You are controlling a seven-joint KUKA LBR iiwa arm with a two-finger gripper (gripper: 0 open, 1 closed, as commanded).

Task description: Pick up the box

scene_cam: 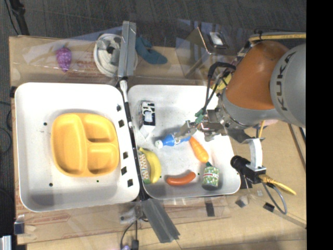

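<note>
Jaws by blue item; KUKA-lettered arm

Grey arm reaching from right, gripper lowered, pointing left

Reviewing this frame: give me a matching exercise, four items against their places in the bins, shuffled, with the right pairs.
Items:
1. yellow tray
2. box
3. banana
4. green can

Places:
A. right bin, near its front right corner
B. right bin, upper left part
C. left bin, in its middle
D. right bin, along its left wall toward the front

Pairs: 1-C, 2-B, 3-D, 4-A
</note>
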